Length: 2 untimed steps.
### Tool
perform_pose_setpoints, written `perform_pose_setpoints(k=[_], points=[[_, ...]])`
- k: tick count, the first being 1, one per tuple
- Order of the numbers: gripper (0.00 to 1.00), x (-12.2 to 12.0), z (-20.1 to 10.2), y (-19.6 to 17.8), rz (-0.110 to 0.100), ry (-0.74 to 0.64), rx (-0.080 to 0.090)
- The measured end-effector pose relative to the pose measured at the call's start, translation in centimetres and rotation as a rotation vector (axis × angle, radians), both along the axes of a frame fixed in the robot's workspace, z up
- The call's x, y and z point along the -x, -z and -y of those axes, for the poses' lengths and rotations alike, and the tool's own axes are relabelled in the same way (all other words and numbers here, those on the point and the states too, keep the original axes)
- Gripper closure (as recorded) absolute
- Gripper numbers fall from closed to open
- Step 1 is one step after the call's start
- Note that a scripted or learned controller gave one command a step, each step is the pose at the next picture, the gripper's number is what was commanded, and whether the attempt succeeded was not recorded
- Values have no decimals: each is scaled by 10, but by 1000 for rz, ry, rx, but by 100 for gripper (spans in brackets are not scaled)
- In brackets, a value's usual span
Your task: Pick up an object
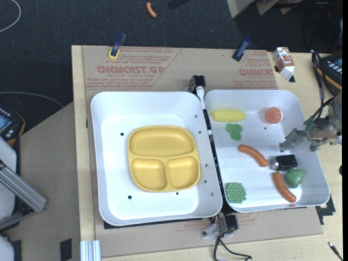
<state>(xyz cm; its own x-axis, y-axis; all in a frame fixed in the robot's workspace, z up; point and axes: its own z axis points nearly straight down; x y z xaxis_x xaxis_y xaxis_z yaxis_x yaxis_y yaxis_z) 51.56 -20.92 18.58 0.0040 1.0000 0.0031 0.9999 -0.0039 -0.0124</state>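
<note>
The tool (288,142) hangs over the right side of the right bin (255,136), low over a bare patch of its floor. Nothing shows in its grasp, and I cannot tell whether it is released or clenched, because its tip is a small grey blur against the white. The pickable things all lie in this bin. An orange sausage (253,155) lies just left of the tool. A green vegetable (295,177) sits at the near right, touching or nearly touching a second sausage (285,187). A corn cob (228,115) and a red round piece (273,115) are at the far side. The orange sausage looks the best choice, since it lies alone with clear floor around it. A good try would centre the tool over the sausage's middle, close across its narrow width rather than along its length, and come down fully before closing, since a rounded piece will probably roll away from a shallow pinch. The green vegetable is riskier, as the tool could catch its neighbour as well. The arm is cut off at the right edge. The left bin (109,145) holds a yellow divided plate (163,157).
</note>
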Motion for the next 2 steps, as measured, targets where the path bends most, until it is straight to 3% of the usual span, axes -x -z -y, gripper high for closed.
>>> perform_pose_setpoints(k=[1,2], points=[[0,-3,0,-7,13,-4,4],[0,-1,-2,57,5,-4,0]])
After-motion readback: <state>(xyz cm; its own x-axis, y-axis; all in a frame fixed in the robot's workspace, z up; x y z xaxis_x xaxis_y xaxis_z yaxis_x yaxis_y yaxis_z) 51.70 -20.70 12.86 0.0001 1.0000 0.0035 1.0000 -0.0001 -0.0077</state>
